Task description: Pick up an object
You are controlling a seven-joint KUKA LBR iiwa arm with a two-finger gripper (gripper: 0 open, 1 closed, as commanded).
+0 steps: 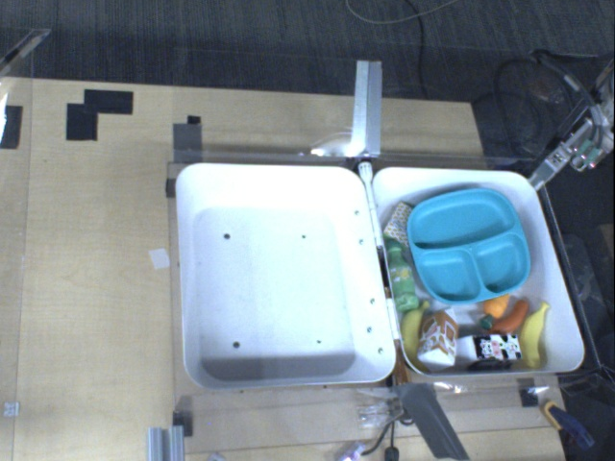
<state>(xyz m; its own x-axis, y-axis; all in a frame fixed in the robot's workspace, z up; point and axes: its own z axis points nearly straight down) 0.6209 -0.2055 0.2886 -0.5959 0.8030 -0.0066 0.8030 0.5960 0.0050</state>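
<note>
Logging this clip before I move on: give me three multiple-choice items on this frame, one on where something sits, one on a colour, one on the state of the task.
1. Where does the divided tray lie?
A. In the right bin
B. In the left bin
C. On the bench outside both bins

2. What colour is that tray?
A. Red
B. Blue
C. Black

3. Where is the gripper in relation to the bins?
A. Down among the items in the right bin
B. Over the left bin
C. Off beyond the right bin's far right corner, over no item

Key: 1 A, the tray rests against the right bin's far wall. 2 B, it is plainly light blue. 3 C, the gripper sits at the view's right edge, outside the bin rim.
</note>
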